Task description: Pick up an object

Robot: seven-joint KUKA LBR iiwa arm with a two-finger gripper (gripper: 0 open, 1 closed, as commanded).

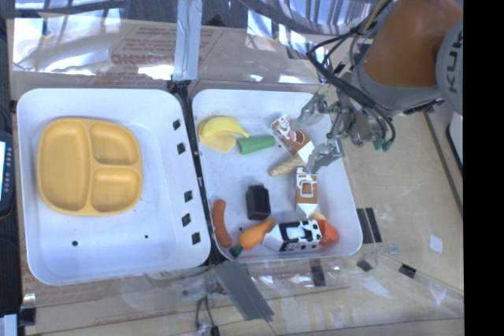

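Observation:
My gripper [319,131] hangs over the right side of the right bin [340,193], open, with one finger [312,108] toward the back and the other [326,154] toward the front. Nothing sits between them. Just to its left lies a small brown-and-white carton [289,134], with a tan piece [285,166] below it. A second small carton [306,189] lies under the front finger. Further left are a yellow banana [220,131] and a green piece [256,144].
Along the right bin's front lie a black box [257,201], a red sausage [221,222], an orange carrot [258,234], a cow-patterned carton [301,236] and a red piece [327,232]. The left bin [47,256] holds a yellow divided plate [89,165].

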